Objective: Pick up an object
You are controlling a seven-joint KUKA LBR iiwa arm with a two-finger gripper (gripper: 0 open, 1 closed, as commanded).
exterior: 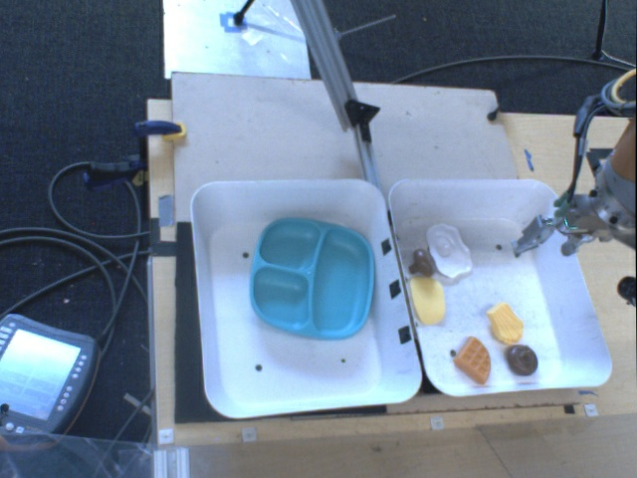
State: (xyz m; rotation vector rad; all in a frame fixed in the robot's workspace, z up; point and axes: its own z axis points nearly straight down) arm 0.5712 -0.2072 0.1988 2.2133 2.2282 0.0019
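Over right bin [587, 312]: end effector [537, 235]; near white pc [450, 252].

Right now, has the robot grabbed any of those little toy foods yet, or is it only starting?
Only starting, it seems. Nothing looks picked: the white piece, yellow piece, waffle and chocolate donut all lie in the right bin. The end effector hangs over that bin's right side with nothing visibly in it. The grasp and lift remain.

Arm [619, 182]: grey metal wrist housing, orange band above it at frame edge. Dark cable [579, 157] loops along the wrist; a yellow cable loop sits higher up. Gripper [532, 237]: small, silvery-grey metal, two slim fingers, dull finish, greenish speck near its base.
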